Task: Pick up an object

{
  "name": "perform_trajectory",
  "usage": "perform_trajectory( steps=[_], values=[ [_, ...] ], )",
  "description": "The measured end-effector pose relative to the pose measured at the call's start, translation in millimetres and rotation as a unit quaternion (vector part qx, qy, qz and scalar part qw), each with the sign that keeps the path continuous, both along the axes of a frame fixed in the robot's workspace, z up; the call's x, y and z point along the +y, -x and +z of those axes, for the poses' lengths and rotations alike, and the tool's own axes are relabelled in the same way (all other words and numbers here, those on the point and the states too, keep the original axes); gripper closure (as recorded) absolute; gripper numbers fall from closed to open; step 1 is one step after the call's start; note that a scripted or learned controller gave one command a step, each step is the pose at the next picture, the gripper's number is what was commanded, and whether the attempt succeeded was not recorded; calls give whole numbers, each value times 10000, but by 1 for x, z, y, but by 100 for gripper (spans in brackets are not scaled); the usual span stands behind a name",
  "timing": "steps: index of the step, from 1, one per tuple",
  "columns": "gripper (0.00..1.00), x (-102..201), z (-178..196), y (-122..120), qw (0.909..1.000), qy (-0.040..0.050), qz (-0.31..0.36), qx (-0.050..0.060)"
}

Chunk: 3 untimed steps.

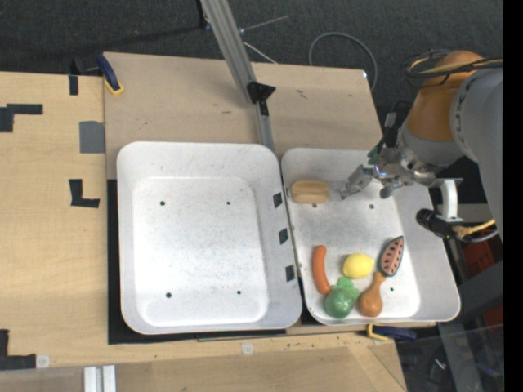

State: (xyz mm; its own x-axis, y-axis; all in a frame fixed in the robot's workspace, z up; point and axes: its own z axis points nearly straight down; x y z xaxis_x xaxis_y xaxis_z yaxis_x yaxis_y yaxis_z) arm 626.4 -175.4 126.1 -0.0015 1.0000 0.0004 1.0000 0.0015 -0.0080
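At the right bin's near edge lie a green vegetable and an orange gourd, close together. Just behind them sit a yellow lemon, with a carrot to its left and a watermelon slice toward the right edge. Farther back, near the bin's left edge, rests a bread roll, alone. Beside it to the right hangs the gripper, fingers spread, nothing between them. The left bin lies alongside.
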Motion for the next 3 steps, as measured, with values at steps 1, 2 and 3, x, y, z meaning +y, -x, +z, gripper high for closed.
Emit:
perform_trajectory(
  steps=[1,2,3],
  values=[
    [0,1,-40,1,10000,9,4,-26],
    [100,2,-28,0,10000,7,9,-30],
    [100,5,36,-3,10000,10,1,-68]
  ],
)
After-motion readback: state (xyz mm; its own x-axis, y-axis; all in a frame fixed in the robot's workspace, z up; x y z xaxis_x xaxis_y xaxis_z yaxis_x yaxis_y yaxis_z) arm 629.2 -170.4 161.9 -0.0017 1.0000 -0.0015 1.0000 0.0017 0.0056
